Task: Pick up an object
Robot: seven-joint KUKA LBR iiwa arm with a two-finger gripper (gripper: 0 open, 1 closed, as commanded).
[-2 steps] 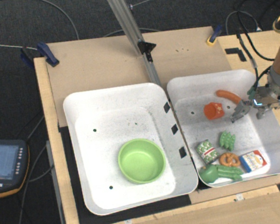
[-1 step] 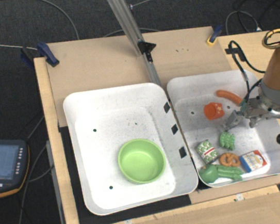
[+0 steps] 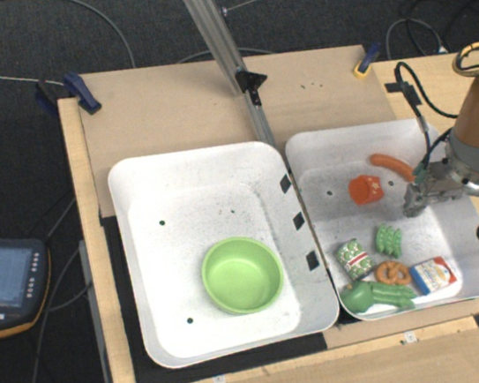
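A tan tabletop (image 3: 182, 105) filled the middle of the frame. Blue clamps (image 3: 82, 92) gripped its upper left and upper right corners. A metal pole (image 3: 218, 33) slanted down from the top centre. At the left edge lay a handheld pendant (image 3: 3, 282) with an orange rim and grey screen. Black cables (image 3: 99, 24) curled over the dark floor (image 3: 5, 176).

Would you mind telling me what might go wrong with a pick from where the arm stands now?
1. The tool sits low in the right bin, between the red object and the orange sausage-shaped object; closing here could grab neither or nudge one aside.
2. The green spoon, the pretzel, the carton and the green patterned can lie crowded near the bin's front rim, so a try there may catch two things or push one against the wall.
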